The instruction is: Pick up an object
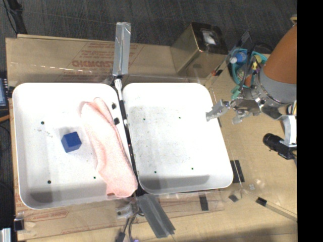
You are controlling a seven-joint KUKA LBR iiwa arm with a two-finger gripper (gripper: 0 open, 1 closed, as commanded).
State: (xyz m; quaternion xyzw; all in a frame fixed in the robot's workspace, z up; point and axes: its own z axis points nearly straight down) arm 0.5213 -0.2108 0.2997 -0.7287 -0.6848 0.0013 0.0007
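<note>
Writing: red print on the cardboard (65, 59) behind the bins, too faint and skewed to read.
Gripper (216, 111): over the right rim of the right bin (171, 135); whether it is spread or closed I cannot tell. Nothing shows in its grasp.
Arm (277, 69): reaches in from the right, orange band near the frame's edge, wrist pointing left toward the right bin.
Cube (71, 141): blue, on the floor of the left bin (35, 150), left of the cloth.
Cloth (108, 147): pink, draped along the left bin's right side, against the divider.
Box (197, 47): tan, behind the right bin.
</note>
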